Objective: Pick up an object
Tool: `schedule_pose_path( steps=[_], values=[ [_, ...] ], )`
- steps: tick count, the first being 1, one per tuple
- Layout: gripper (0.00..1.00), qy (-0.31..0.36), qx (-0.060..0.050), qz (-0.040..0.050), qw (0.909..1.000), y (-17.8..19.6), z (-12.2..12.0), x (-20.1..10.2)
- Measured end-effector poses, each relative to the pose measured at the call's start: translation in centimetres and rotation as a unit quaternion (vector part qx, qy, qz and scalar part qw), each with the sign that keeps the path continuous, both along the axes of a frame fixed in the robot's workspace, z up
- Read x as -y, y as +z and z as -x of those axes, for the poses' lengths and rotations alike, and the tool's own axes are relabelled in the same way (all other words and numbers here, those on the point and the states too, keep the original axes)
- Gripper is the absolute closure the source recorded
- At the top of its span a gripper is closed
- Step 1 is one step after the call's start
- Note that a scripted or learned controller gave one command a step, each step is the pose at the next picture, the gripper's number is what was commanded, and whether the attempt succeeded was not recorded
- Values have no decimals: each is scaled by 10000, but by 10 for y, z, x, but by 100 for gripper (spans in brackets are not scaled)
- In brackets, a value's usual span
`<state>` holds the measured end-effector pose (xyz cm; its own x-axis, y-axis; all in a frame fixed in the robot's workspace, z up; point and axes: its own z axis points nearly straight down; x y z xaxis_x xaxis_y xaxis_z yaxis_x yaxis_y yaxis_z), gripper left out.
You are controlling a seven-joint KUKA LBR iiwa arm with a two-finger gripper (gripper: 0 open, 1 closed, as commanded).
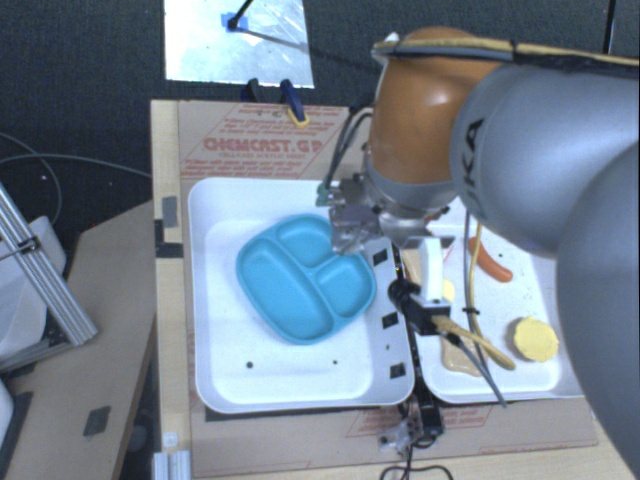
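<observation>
Two shallow white bins stand side by side on a brown cardboard sheet with red letters (262, 144), which covers the tabletop. In the left white bin (215, 368) lies a blue plastic plate with three compartments (290, 288). The plate lies flat in the middle of this bin, a little nearer to the far edge than to the near edge, and its long side runs at a slant from the far right to the near left.

The grey arm (545, 138) with its orange band (430, 108) reaches in from the right, across the right white bin (522, 303). The hand (347, 236) is low over the far right rim of the blue plate, where two compartments meet. It seems to touch the rim or to be just above it. I cannot tell how far the hand is open, and I cannot see anything held in it.

In the right bin, an orange sausage-shaped thing (492, 264) lies near the far edge. A yellow round thing (534, 339) lies near the near right corner, and a beige flat thing (458, 360) lies near the near left corner.
</observation>
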<state>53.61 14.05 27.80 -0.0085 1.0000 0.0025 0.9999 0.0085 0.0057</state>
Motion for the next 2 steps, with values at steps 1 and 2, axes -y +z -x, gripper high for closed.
schedule_pose_path(
  steps=[1, 2],
  values=[
    [100, -12, 28, -14, 10000, 100, 50, 7],
    [0, -17, -15, 8, 10000, 94, 49, 7]
  ],
)
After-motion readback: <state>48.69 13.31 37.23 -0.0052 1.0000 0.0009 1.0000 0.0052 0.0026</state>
